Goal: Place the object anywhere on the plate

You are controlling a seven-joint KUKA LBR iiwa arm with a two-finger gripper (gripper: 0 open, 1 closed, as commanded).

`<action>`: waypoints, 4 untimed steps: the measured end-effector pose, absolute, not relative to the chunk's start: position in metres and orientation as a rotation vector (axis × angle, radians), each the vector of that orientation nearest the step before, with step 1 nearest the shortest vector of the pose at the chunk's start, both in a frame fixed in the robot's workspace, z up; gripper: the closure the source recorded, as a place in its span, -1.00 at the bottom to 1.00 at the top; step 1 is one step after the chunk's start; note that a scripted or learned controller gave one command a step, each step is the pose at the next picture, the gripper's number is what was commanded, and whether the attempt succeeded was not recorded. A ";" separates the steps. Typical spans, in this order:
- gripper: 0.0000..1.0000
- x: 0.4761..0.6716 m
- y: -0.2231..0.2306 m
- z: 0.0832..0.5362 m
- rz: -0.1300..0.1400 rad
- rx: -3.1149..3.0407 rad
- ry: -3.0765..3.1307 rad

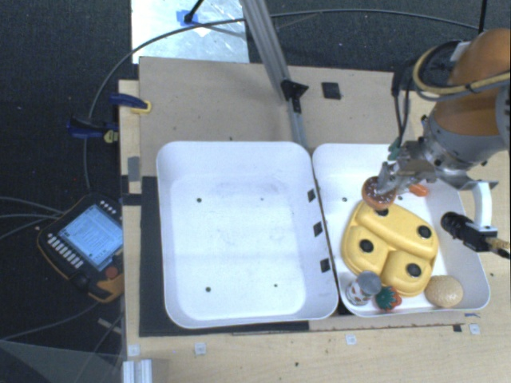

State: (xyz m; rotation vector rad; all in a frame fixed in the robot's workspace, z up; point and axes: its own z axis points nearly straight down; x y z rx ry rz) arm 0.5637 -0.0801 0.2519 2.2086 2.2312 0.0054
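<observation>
So the arm's reaching in from the right and the tool [389, 183] is parked right over the top edge of the yellow sectioned plate [390, 246] in the right bin [335, 174]. There's a small brownish round object [374, 190] right at the tip of the tool, touching or just above the plate's upper rim. Can't honestly tell if the tool is clamped on it or just sitting over it, it's too small and crowded there, so I'm not calling a grasp.

My guess is this is the drop-off bit: the tool is low and lined up with the plate's edge because anywhere on the plate counts, so the nearest rim is good enough. Risk is the thing lands on the rim and rolls off into the bin.

The rest is just clutter bunched along the bin's near wall: a tan rounded lump [444, 291], a grey-and-white bit [366, 284] and a small green piece [387, 298]. The left bin [239, 230] sits beside it on the table [207, 102].
</observation>
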 end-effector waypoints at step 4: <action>1.00 0.614 0.131 0.234 0.003 2.211 2.231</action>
